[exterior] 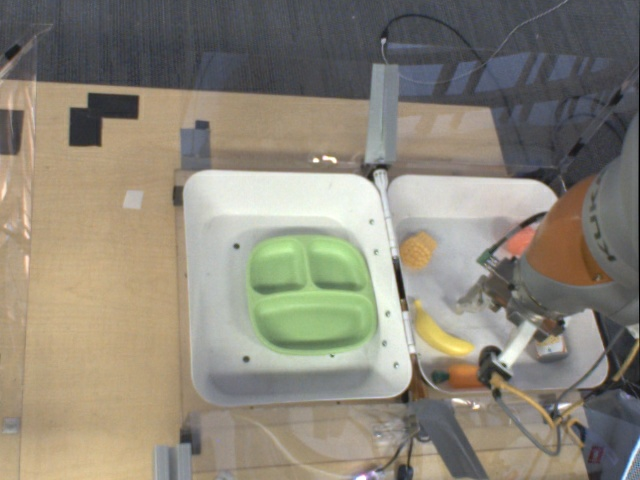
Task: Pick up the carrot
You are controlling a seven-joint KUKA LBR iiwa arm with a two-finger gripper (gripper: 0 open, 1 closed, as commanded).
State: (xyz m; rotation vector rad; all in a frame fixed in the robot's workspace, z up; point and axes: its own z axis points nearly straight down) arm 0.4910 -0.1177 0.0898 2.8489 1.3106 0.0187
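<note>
The end effector (478, 301) hung over the right bin (450, 208), below the arm's orange band (560, 243); whether it was spread or pressed together could not be told. The carrot (462, 375) lay just below it in the view, at the bin's near wall, apart from it. A banana (440, 333) lay down-left of it, beside the carrot, and a waffle-textured yellow round piece (418, 250) up-left. Further left, the other bin (215, 268) held a green divided plate (311, 293).
</note>
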